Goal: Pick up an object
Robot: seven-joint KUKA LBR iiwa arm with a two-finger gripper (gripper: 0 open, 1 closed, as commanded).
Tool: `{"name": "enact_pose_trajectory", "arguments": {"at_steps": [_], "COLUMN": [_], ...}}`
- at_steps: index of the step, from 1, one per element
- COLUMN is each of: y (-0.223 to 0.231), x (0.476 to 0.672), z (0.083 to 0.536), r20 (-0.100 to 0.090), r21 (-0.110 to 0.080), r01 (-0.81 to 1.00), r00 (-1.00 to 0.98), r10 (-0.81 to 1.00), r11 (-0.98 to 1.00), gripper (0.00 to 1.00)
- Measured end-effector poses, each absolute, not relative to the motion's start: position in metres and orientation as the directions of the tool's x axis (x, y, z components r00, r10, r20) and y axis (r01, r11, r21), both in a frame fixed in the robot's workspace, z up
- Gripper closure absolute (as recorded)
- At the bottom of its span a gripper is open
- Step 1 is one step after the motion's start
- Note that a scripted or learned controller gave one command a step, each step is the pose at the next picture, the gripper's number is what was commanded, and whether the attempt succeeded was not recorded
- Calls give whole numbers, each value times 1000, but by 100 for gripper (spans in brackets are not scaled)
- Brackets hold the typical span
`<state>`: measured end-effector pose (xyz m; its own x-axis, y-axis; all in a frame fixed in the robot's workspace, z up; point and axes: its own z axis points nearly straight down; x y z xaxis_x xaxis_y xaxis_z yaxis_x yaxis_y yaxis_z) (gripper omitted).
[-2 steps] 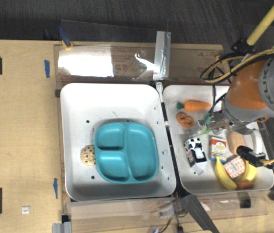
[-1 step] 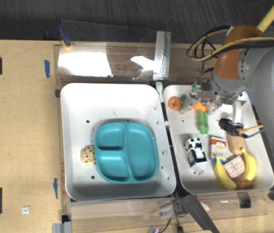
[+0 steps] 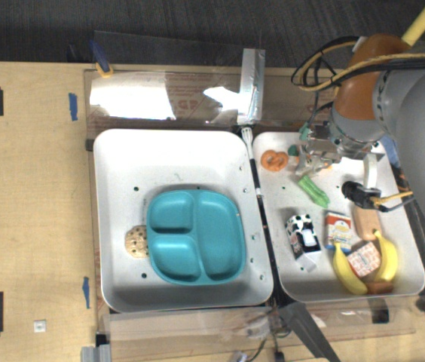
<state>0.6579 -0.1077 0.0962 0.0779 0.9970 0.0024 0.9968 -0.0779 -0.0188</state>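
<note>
Grey arm (image 3: pixel 416 111) overhead, two white bins (image 3: pixel 122 164), tan bench (image 3: pixel 24 202), dark carpet (image 3: pixel 160 6)

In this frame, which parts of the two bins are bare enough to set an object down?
Left bin: bare floor behind the teal tray, toward the far wall. Right bin: a small bare patch between the orange object and the black-and-white toy. Its near right side is crowded around the banana.
</note>
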Motion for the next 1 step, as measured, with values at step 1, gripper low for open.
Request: {"name": "enact_pose_trajectory", "arguments": {"at_steps": [1], "y": [-147], "x": [632], "z": [143], "r20": [-1], "r21": [2], "r01": [995], "r00": [-100], "r10": [995], "r11": [100], "gripper": [100]}}
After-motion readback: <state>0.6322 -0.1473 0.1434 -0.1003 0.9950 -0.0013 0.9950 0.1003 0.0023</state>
